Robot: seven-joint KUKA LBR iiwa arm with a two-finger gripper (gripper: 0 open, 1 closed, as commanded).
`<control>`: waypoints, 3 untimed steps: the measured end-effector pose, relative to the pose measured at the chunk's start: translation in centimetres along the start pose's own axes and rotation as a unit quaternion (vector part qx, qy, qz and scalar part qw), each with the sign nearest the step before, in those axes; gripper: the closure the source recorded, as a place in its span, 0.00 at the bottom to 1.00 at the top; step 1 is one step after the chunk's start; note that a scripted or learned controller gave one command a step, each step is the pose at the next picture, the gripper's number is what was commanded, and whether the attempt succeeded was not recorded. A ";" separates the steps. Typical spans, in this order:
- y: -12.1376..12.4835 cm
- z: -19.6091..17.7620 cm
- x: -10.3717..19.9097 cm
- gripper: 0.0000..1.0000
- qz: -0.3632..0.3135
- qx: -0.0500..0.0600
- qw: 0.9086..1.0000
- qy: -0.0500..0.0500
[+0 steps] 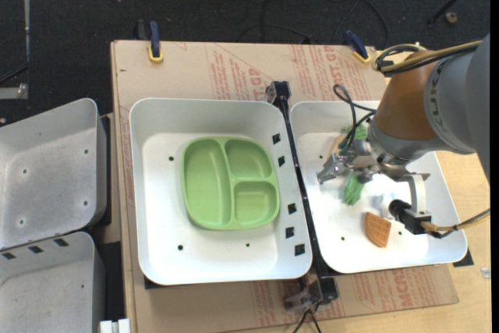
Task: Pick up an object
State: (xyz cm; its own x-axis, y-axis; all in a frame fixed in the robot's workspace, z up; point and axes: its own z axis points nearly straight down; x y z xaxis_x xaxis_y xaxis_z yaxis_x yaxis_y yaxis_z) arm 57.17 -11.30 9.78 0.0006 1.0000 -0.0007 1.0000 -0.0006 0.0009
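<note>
The green object [352, 189] lay in the right bin [452, 246], just beside the end effector [343, 168] and partly under the wrist. Whether the end effector was apart or together could not be told. This looked like the approach-and-grasp step; next it would need a secure closure, then a lift. An orange block [377, 229] lay nearby.

From my remote station I see the arm [456, 93] enter from the right, grey link uppermost, orange band [405, 101] just above the wrist. The wrist points down and leftward. The gripper [337, 168] sits low at its end, metal fingers [327, 172] angled left; their spacing is not resolvable.
</note>
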 end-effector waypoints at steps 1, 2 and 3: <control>0.2 -1.4 -0.1 1.00 0.001 -0.003 1.000 -0.001; 0.5 -5.7 -0.4 1.00 -0.001 -0.002 1.000 0.000; 0.1 -10.2 -0.6 1.00 -0.001 -0.002 1.000 0.000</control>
State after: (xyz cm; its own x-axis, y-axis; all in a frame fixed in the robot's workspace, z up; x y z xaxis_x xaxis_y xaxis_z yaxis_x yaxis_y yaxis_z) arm 57.28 -11.89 19.95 -0.0013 1.0000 -0.0014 1.0000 0.0013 0.0053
